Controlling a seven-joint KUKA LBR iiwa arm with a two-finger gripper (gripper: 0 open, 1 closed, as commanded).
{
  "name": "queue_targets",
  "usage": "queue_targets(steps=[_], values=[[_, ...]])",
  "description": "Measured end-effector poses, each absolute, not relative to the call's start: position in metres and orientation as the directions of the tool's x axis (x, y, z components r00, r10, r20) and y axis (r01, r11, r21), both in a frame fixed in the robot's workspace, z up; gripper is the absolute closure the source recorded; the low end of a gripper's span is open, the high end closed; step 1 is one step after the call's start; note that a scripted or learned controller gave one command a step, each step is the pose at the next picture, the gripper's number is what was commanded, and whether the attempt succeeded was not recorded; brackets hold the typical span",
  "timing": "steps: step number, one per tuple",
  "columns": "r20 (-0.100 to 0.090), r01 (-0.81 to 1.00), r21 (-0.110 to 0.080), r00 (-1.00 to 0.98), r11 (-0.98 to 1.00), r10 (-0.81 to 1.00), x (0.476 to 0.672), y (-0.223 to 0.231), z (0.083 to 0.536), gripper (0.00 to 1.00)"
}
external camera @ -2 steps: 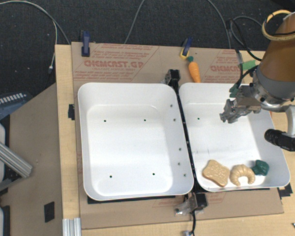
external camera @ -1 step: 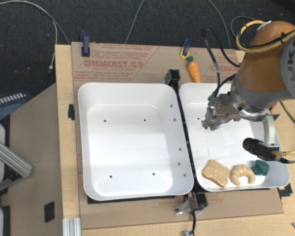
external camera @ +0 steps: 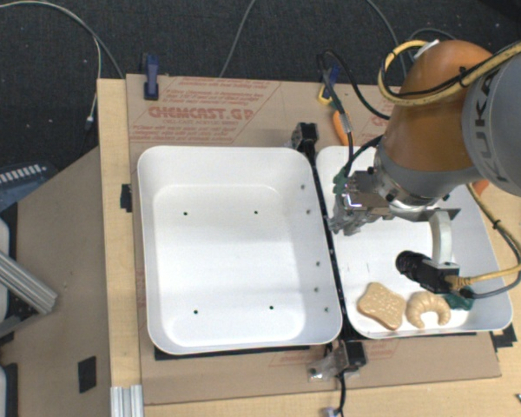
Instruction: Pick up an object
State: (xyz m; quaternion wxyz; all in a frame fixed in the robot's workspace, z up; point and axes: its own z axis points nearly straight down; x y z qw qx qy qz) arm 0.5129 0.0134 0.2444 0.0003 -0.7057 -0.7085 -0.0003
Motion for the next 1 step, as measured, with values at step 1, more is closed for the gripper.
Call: queue_targets(steps=[1], values=[[0.001,1.0,0.0,-0.005,0.005,1.0,0.5005,0.0649,0.2448,1.0]])
